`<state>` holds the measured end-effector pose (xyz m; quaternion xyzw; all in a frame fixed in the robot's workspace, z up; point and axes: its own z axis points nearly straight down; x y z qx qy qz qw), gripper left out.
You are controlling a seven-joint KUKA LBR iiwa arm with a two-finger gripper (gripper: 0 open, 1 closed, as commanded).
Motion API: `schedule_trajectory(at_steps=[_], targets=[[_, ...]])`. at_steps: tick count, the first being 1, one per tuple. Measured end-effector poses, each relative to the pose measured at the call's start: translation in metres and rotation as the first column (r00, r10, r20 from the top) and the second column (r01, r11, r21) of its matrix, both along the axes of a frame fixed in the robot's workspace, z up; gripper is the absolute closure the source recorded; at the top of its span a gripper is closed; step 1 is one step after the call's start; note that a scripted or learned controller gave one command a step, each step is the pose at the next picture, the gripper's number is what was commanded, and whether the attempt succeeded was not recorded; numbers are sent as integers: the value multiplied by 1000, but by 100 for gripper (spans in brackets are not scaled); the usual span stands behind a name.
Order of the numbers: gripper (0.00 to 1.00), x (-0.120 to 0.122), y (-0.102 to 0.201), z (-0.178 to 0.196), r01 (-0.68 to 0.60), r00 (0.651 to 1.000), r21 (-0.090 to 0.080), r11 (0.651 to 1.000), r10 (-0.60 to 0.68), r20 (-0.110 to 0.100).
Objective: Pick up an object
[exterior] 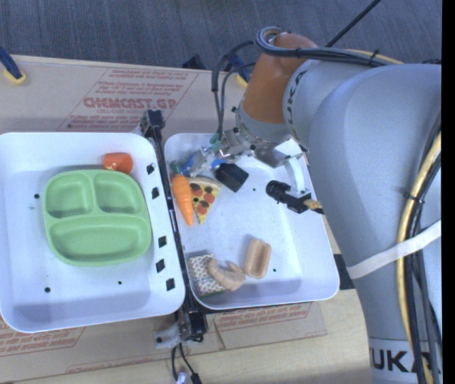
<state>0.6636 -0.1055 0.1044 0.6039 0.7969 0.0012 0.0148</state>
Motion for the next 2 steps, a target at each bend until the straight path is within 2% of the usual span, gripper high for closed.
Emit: schedule_trajectory(at_steps=[1, 2], targets=[[100, 0, -2, 12, -4, 1000, -3, 1000, 4, -2], [100, -47, 61, 88, -67, 997, 16, 998, 67, -26]])
